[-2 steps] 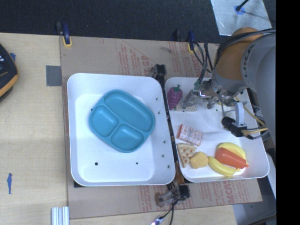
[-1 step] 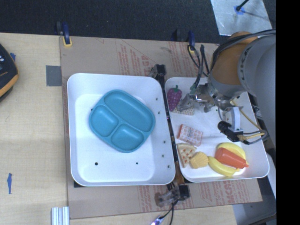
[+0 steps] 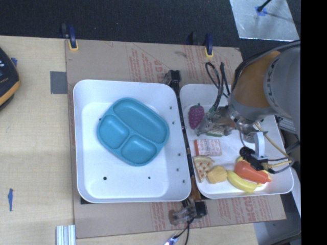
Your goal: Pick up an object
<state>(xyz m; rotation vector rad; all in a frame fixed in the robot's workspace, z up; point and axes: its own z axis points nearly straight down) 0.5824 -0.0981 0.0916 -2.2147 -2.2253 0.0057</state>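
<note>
The right bin [image 3: 204, 92] holds several toy foods: a purple grape bunch [image 3: 195, 115], a red-and-white packet [image 3: 207, 147], a pizza slice [image 3: 203, 166], a yellow lump [image 3: 217, 174], a banana [image 3: 241, 181] and an orange carrot [image 3: 251, 172]. My gripper [image 3: 214, 124] hangs low over the bin's upper middle, just right of the grapes and above the packet. A greenish item lies under it, partly hidden. The arm's grey body and orange band [image 3: 255, 83] cover the bin's right part.
The left bin [image 3: 87, 152] holds a blue divided plate [image 3: 133, 130]. Both bins rest on a cardboard sheet [image 3: 127, 60] clamped to the wooden bench. Cables run from the wrist across the right bin's right side. A yellow-black device [image 3: 7, 80] sits at the far left.
</note>
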